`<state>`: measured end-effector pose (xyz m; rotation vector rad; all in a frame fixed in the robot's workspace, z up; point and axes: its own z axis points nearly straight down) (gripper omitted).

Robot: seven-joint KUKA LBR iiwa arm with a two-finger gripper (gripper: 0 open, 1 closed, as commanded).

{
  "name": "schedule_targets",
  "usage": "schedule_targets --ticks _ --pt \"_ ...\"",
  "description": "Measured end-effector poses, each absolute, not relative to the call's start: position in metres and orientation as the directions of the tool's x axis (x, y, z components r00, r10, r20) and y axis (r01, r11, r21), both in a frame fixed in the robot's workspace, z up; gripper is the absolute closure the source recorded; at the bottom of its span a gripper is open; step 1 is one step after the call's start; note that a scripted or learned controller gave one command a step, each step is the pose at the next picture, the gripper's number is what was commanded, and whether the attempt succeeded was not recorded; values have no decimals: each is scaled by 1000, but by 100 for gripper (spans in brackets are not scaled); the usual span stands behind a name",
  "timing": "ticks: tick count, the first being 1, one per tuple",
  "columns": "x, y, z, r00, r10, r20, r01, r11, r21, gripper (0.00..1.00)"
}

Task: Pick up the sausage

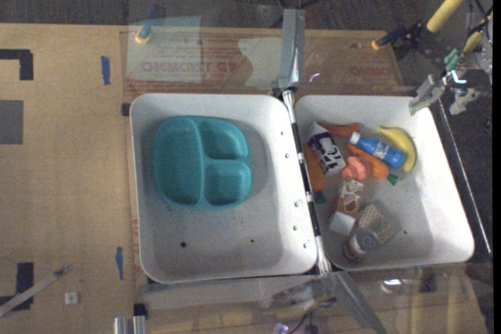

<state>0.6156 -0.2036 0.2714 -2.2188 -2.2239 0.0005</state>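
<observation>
Nearest the camera, a small can [356, 245] stands in the right bin [446, 235], well down-left of the jaws. Beyond it lies what looks like the sausage [357, 167], pinkish, wedged among clutter, just short of the blue bottle [381, 150] and banana [401, 141]. The jaws hang farthest off, over the bin's far right corner; apart or together, I cannot tell. The approach is barely begun, I judge: next they must travel down-left and descend squarely over the sausage.

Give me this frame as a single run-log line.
gripper: above right bin's far right corner | holding: nothing seen | sausage: in right bin, among clutter | teal tray: left bin
</observation>
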Motion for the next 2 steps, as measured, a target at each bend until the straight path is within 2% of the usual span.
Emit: schedule_targets --ticks 1,2 --pt "665 -170 171 100 995 0 995 -100 -2 0" --pt "661 -112 106 -75 997 -2 997 75 4 0"
